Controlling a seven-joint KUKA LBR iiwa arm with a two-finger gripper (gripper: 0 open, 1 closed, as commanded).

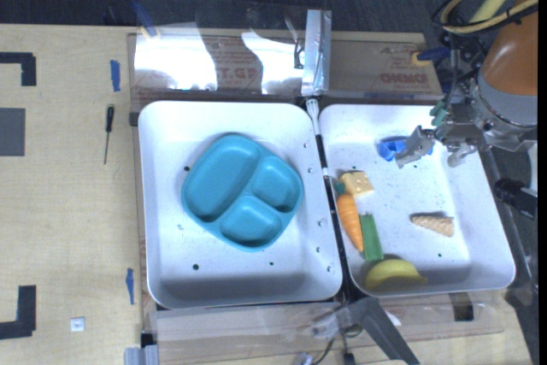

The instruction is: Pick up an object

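Camera view: hand (433, 147), finger state impossible to tell, is hovering just beside blue piece (391, 149) in right bin (500, 269), seemingly lining up a grasp.

Two white bins (162, 184), one blue divided plate (244, 191), and six small toy foods (349, 218).

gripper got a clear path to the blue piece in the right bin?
Probably yes. The gripper sits right beside the blue piece, with bare bin floor around it; the carrot and cheese lie off to the side.
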